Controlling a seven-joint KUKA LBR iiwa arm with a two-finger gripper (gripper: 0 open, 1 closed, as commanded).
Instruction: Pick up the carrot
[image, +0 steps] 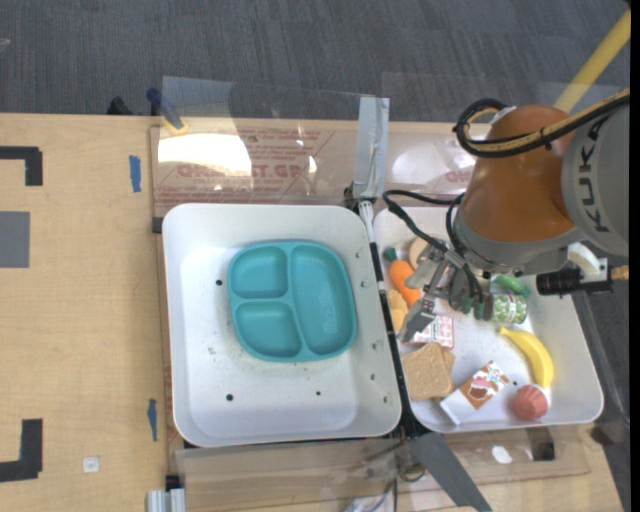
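The carrot (403, 282) is a small orange piece lying at the left edge of the right bin (585, 395), close to the wall between the two bins. My gripper (432, 296) hangs low over that bin just right of the carrot, its metal parts partly covering the things below. The orange and grey wrist above it hides the bin's back half. I cannot see anything held by the gripper.
The right bin also holds a brown cracker (430, 370), a small carton (482, 385), a banana (531, 353), a red ball-like fruit (530, 402), a green can (510, 306) and a red-and-white packet (441, 329). A teal divided plate (293, 300) lies in the left bin (200, 390).
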